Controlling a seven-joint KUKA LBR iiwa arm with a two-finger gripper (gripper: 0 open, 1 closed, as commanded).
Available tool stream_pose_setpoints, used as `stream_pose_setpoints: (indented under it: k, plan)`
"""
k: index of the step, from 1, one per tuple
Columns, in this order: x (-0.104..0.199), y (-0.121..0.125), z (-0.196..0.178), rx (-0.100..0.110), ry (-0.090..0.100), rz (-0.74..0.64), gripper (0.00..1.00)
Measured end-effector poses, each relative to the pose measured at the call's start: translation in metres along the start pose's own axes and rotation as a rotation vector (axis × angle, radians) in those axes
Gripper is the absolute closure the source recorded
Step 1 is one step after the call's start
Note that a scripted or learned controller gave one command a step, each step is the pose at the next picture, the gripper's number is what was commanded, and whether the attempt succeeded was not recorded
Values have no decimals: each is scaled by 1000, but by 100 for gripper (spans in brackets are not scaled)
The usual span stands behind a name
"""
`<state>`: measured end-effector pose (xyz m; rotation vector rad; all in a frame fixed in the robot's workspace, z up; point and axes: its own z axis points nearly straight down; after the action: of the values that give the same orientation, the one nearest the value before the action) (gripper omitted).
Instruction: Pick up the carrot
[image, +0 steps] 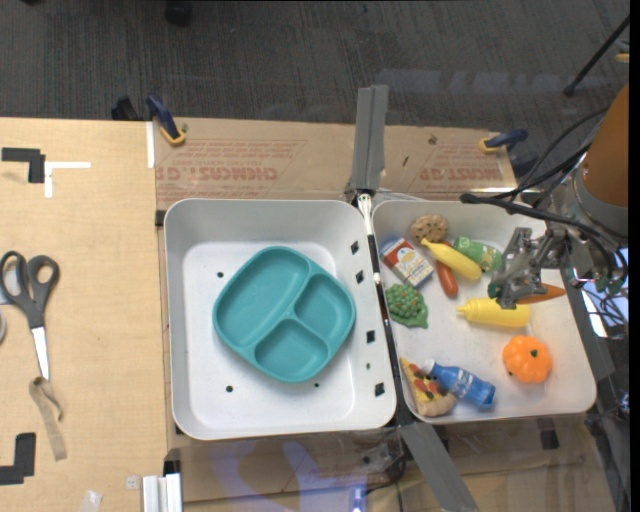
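The carrot (548, 293) is a slim orange piece lying near the right wall of the right bin (575, 400), just above a yellow squeeze bottle (495, 315). Its left end is hidden under my gripper (512, 288), which hangs from the grey arm coming in from the right and sits low over that end. Only the carrot's right half shows.
Crowding the right bin are an orange pumpkin (527, 360), a banana (450, 260), a green item (476, 250), a cookie (430, 228), a small carton (408, 263), a leafy green (408, 305) and a blue bottle (465, 385). A teal divided plate (285, 315) lies in the left bin. Scissors (30, 290) rest on the bench at far left.
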<state>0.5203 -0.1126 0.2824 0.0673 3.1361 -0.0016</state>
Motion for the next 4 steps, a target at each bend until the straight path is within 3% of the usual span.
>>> stream_pose_setpoints:
  k: [1,2,3,4]
  plan:
    - [-67,-32,139,-1,4,159,100]
    - [-68,-89,190,-7,4,577,100]
    - [-70,-86,179,-9,2,572,100]
    - [-7,-80,191,2,6,967,100]
